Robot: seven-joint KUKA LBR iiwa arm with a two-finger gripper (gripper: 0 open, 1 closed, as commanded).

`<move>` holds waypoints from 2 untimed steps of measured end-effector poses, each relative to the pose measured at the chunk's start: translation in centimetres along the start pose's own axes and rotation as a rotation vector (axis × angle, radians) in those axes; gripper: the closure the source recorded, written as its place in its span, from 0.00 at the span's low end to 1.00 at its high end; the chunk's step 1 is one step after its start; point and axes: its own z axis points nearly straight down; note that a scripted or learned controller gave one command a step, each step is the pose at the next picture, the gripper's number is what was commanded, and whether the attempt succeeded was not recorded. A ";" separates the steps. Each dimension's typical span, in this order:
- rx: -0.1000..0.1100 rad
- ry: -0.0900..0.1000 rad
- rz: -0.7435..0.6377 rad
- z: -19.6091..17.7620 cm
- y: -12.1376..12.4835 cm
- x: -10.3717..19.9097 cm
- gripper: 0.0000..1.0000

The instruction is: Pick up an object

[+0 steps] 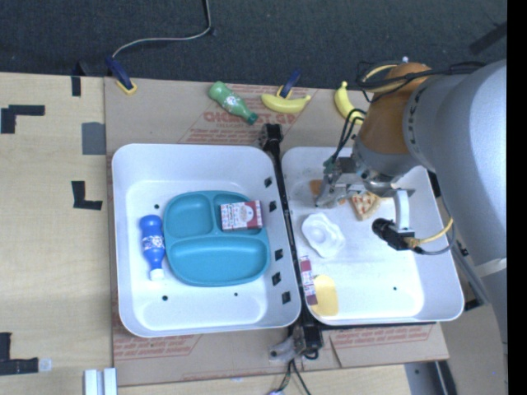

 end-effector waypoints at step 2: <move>0.001 0.001 -0.002 1.1 4.2 -1.5 0.00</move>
